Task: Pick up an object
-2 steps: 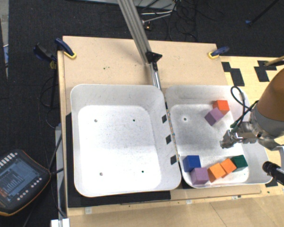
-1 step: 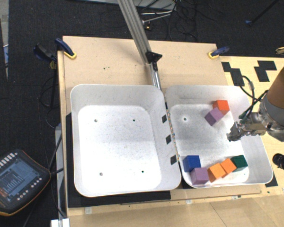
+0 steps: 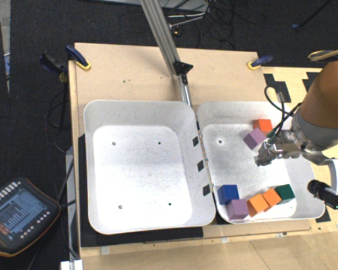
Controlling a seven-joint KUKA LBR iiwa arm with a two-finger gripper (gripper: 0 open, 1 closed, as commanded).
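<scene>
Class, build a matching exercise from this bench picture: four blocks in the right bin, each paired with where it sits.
Things:
1. blue block
2. green block
3. upper orange block
4. upper purple block

Places:
A. farthest up in the bin
B. right end of the bottom row
C. just left of the tool
D. left end of the bottom group

Pairs: 1-D, 2-B, 3-A, 4-C

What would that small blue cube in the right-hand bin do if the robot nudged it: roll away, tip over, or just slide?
The small blue cube has flat faces and square edges, so it would probably slide rather than roll. It looks as wide as it is tall, so tipping seems unlikely. It sits close to a purple cube near the white bin's rim, so a push could jam it there.
</scene>
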